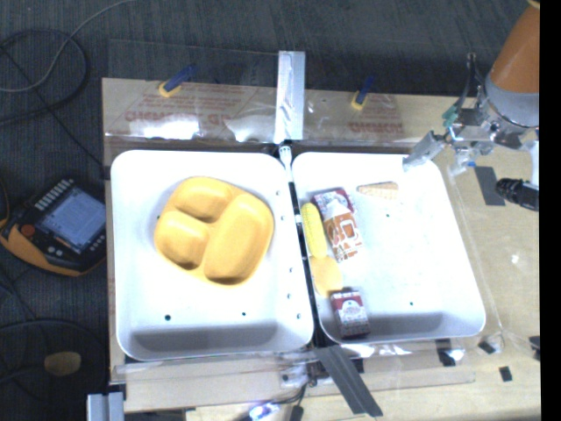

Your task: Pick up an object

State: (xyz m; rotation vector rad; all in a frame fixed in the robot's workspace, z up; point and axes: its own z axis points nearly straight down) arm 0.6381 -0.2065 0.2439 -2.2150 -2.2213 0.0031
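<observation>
Camera view looks down on two white bins side by side on the bench. Over the far right corner of the right bin (456,235) hangs the gripper (421,153), at the end of the grey arm with its orange band (517,46) reaching in from the right. Whether its fingers are open or closed cannot be told at this size and angle, and nothing is visibly held between them.

Objects in the right bin lie to the left of and nearer than the gripper. Closest to it is a small tan wedge (378,189), just left of and a little nearer than the tip, apart from it. Farther left lies a red-and-white packet (338,224), tilted, with a yellow corn cob (314,235) beside it along the bin's left wall. A pale yellow piece (327,275) sits near the cob's near end, and a small dark red box (350,311) rests by the near wall, well apart from the gripper.

In the left bin (131,323) sits a large yellow lumpy object (213,229), far from the gripper. On the floor at the left lies a handheld pendant (61,226).
</observation>
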